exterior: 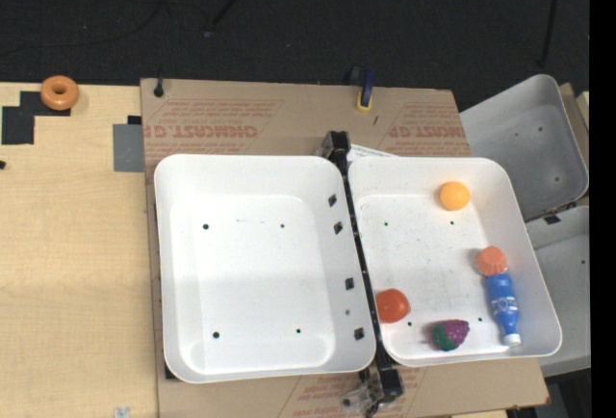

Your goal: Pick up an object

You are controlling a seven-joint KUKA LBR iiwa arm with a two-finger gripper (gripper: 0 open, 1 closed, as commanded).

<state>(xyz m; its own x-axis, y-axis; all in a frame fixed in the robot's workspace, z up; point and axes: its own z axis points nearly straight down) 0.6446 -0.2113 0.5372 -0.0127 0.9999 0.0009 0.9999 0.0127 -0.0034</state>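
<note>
The right bin [404, 195] holds several small items. An orange ball [454, 195] lies near its far right corner. A red tomato-like piece [391, 306] sits by the bin's near left wall. A purple and green fruit [449, 335] rests at the near edge. A blue bottle [501, 307] lies along the right wall, with a small orange-red piece [492, 261] just above it. The left bin [245, 214] has bare white floor.
A brown cardboard sheet [250, 122] lies under both bins. An orange ring [60, 92] sits on the wooden bench at the far left. A blue and yellow clamp [364, 89] grips the cardboard's far edge. A grey metal plate [534, 142] stands at the right.
</note>
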